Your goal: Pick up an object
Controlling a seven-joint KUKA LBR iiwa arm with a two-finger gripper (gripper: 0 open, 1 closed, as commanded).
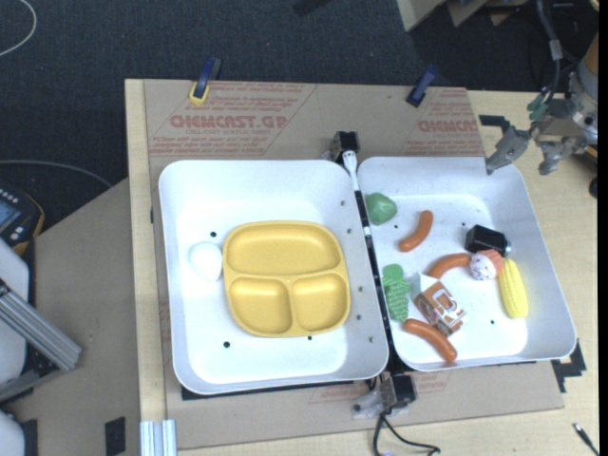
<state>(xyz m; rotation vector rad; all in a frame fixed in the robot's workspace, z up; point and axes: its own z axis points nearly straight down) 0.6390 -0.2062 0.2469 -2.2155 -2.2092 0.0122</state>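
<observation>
- Gripper (524, 152) hangs at the far right of the camera view, above the far right corner of the right bin (556, 302), at the end of the grey arm.
- Fingers (501, 152) stand spread well apart, two prongs splayed to either side, with nothing between them.
- Step in hand, as I judge it: the approach. No object is picked yet, and the gripper sits high, off to the corner rather than over any one item.
- Nearest to the fingers, below and a little to the left of them, lies a small black block (487, 238); just beside it sit a pale speckled ball (483, 268) and a yellow corn cob (513, 288).
- Further left of the fingers lie a red sausage (415, 231) and a green rounded piece (381, 208), each with free space around it.
- Toward the near edge, well apart from the fingers, a brown and white packet (442, 308), a second sausage (430, 339) and a green ridged piece (395, 293) crowd close together.
- Left bin (180, 331), far to the left of the fingers, holds a yellow divided tray (285, 278) and a white ball (205, 257).
- Next move, in my judgement, calls for choosing one target, travelling over it, turning the open fingers across its narrow side, then descending. The lone red sausage looks the easier choice; the black block sits close to its neighbours.
</observation>
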